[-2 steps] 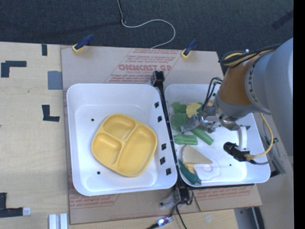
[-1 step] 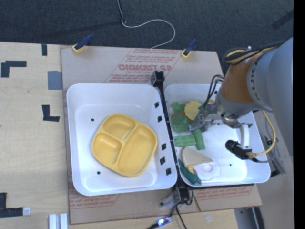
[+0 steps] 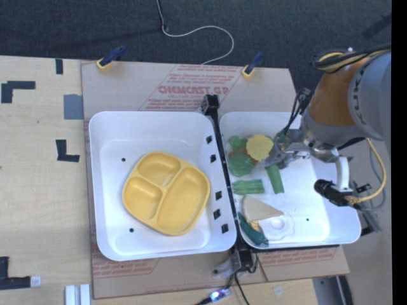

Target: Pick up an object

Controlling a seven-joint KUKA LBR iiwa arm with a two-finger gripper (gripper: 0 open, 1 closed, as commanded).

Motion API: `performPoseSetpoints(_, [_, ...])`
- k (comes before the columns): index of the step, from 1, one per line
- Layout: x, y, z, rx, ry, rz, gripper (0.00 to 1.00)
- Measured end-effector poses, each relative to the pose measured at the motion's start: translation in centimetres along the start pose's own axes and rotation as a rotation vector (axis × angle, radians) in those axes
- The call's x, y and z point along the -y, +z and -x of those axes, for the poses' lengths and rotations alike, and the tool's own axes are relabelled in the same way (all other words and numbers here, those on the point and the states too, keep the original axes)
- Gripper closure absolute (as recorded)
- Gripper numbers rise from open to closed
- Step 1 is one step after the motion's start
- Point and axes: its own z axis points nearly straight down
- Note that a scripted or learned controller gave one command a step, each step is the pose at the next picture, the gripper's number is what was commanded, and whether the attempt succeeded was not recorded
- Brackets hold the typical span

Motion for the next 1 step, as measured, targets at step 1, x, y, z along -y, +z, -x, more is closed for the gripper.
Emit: performPoseSetpoints(1, [-0.11,-5.89,-0.91,0.0,-0.002,0.001,1.0])
